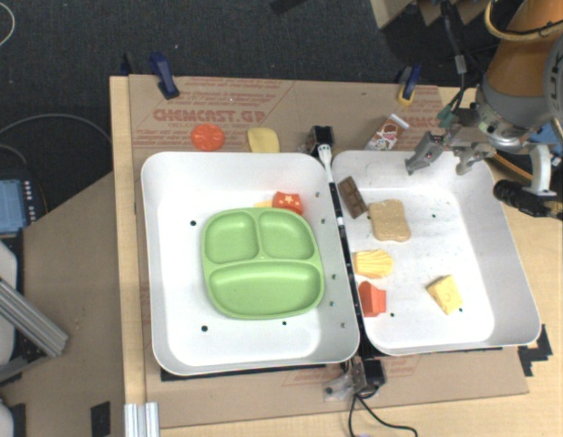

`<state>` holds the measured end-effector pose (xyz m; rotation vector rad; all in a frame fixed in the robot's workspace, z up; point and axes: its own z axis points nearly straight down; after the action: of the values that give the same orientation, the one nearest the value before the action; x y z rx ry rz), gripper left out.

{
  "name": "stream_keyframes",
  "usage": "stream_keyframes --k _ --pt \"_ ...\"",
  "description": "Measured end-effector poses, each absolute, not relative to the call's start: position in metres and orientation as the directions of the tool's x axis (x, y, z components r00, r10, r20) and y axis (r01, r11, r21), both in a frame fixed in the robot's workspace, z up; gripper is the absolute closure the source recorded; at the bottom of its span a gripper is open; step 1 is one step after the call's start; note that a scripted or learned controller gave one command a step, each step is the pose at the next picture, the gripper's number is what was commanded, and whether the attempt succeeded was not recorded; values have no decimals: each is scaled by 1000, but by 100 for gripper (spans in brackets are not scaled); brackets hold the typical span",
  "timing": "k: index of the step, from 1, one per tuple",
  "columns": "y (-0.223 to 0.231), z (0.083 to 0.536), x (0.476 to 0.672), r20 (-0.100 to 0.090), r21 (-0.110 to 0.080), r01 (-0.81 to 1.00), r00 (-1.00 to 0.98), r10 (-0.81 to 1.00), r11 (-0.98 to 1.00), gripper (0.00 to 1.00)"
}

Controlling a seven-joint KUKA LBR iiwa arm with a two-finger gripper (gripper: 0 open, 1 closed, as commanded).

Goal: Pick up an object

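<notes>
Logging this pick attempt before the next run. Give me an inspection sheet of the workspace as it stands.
Surface: two white bins, left bin and right bin, on a cardboard sheet.
Job's things: right bin holds tan slab, brown bar, yellow ridged piece, red piece, yellow wedge.
Clutter: green divided plate and red block in left bin.
Grippers: gripper over right bin's far edge, jaws spread, holding nothing.
Cables: black cable at front edge.
Surroundings: blue clamps.

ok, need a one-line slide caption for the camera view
Open gripper poised over the right bin's far edge; toy foods lie below, green divided plate in the left bin.
</notes>
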<state>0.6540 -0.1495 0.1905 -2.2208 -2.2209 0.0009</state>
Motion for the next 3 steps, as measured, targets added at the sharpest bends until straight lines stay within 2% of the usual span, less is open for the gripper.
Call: stream_keyframes --k 1,2,3 --pt "-190 78 595 2 -12 1000 6 1000 -6 0" --pt "-186 112 511 2 -6 1000 4 1000 -4 0" --pt "-174 83 477 4 -7 1000 1 1000 -1 0"
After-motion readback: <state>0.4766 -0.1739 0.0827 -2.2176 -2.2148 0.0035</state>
